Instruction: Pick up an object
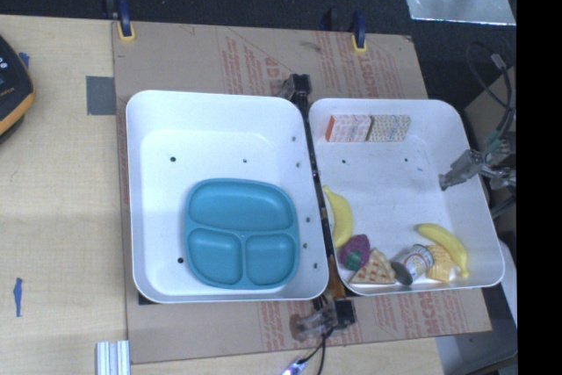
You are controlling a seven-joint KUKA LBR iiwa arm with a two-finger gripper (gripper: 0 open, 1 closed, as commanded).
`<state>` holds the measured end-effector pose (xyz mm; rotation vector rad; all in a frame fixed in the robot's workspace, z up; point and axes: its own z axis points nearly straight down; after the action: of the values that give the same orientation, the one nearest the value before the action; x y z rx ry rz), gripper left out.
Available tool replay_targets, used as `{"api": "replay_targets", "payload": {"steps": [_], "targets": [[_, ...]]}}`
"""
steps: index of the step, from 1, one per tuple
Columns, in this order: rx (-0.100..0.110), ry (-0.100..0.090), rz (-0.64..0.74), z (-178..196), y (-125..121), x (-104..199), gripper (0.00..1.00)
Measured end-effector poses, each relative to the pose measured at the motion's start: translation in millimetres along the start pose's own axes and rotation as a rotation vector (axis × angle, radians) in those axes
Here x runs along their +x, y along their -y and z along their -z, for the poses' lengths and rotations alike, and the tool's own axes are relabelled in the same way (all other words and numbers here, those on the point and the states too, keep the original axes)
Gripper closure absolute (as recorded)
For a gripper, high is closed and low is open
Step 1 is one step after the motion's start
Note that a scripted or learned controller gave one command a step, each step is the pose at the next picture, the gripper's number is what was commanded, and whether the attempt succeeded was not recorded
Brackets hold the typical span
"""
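Two shallow white plastic bins sat side by side on a brown cardboard sheet (pixel 263 57) that covered the light wooden tabletop (pixel 53 215). The left bin (pixel 145 123) carried a light blue plastic plate with three compartments (pixel 241 233), lying flat in its near half.

The right bin (pixel 443 114) held the loose items. A flat, speckled orange-and-beige box (pixel 368 128) lay along its far wall. A yellow banana (pixel 339 214) rested against the bin's left wall, and just below it sat a small purple and green toy (pixel 354 252). Touching that toy on its right was a tan triangular wedge with a red edge (pixel 374 268). Next along the near wall came a small silver can lying on its side (pixel 413 262), and a second yellow banana (pixel 446 245) curved beside it, with a pale yellow piece beneath it that was too small to identify.

The metal end effector (pixel 458 171) reached in over the right rim of the right bin, its grey tip pointing left above bare white floor. It was well apart from every item, with the second banana and the can the nearest things below it. Whether it was open or closed could not be told at this angle; nothing was visible in its grasp.

Two blue-and-yellow clamps (pixel 125 20) pinned the cardboard's far edge.
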<state>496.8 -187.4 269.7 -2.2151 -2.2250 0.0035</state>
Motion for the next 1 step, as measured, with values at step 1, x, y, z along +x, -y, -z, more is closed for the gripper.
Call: {"api": "replay_targets", "payload": {"steps": [1], "targets": [[0.001,0.000,0.001,-178.5,3.6,34.3,0.00]]}}
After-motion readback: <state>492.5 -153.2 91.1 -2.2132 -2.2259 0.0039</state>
